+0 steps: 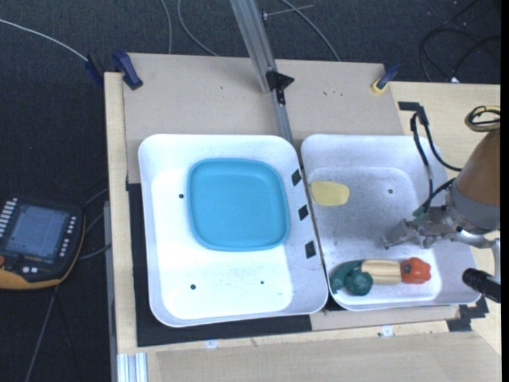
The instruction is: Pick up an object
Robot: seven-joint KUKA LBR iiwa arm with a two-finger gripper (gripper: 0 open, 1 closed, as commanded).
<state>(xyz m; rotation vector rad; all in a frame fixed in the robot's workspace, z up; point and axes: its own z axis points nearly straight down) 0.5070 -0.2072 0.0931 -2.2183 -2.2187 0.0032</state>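
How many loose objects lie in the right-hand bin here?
4: a yellow piece near its upper left, then a green item, a tan block and a red item along its lower edge. The arm may hide more.

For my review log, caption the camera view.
Pincer hovers in right bin above toys; blue plate in left bin.

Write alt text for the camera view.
A robot gripper hangs over the right bin, above a green, tan and red toy at its near edge. A yellow piece lies further back; the left bin holds a blue plate.
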